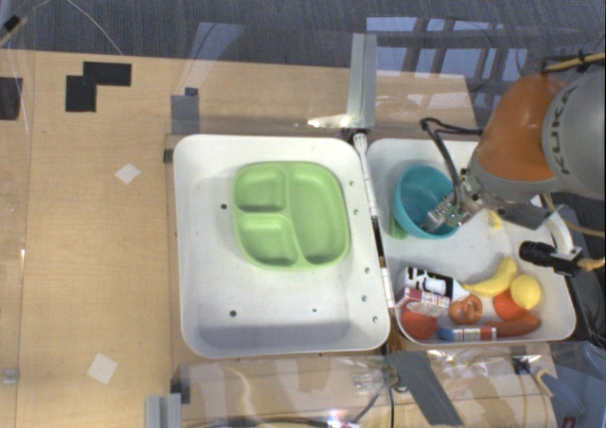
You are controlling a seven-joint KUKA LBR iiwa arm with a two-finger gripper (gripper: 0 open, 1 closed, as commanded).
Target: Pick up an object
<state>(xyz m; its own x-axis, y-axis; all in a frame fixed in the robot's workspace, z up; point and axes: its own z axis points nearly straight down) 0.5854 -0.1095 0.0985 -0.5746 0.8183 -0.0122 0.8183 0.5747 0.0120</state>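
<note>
Red sausage (511, 326) and banana (494, 280) seen below jaws, gripper (443, 216) at teal cup (419, 199) rim, jaw state unclear, partial "KU" lettering on arm (554, 137).

Grey arm with orange band reaching in from the right, tool (445, 215) angled down-left

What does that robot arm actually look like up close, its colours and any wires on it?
The arm is bulky and rounded, grey with a broad orange band above the wrist and part of dark lettering on the grey shell. Thin black cables loop beside it, and a yellow one runs behind. Its small metallic gripper looks silvery, with greenish parts.
</note>
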